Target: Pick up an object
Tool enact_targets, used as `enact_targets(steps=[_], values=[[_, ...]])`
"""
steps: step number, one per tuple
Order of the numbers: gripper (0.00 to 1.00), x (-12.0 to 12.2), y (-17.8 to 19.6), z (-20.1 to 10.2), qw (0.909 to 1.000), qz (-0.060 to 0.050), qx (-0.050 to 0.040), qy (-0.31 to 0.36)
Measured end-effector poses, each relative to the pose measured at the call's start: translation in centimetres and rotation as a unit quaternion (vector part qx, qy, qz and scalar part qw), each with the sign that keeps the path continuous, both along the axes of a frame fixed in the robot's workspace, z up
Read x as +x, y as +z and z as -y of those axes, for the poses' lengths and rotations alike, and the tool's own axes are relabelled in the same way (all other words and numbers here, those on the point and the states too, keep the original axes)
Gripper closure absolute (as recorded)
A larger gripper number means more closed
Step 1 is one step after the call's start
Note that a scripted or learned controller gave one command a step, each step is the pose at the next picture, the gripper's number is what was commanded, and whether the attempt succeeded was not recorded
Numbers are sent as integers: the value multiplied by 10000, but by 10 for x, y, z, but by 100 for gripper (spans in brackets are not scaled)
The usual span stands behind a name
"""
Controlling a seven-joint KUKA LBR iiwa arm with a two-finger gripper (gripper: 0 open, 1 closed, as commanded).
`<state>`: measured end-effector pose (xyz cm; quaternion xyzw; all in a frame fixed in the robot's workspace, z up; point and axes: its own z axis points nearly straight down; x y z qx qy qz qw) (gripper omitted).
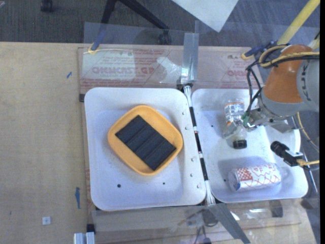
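Two white bins sit side by side on the worktop. At 12 o'clock of the left bin, a clear plastic sheet carries faint red lettering, too blurred for you to read with any confidence. In the middle of that bin lies a yellow tray with a black ribbed panel set in it.

The right bin holds three things. A clear container lies toward 11 o'clock of the bin, a small black cap just at its 6 o'clock, and a red-and-white patterned can lies on its side toward 6 o'clock of the bin. You can read no words on the can.

The gripper hangs low at 3 o'clock of the clear container, right beside it, with the arm reaching in from 3 o'clock. From this angle you cannot tell whether it is spread or closed, nor whether it touches the container.

You are most likely at the approach or grasp step, with the clear container as the pick. Next you need it squarely between the fingers, then a close and a straight lift. It looks light and slippery, so expect it to skid.
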<state>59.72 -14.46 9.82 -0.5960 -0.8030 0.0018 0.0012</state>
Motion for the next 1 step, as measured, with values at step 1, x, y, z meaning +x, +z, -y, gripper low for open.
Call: enact_targets(steps=[1], values=[[100,38,83,-47,9997,0,5,-233]])
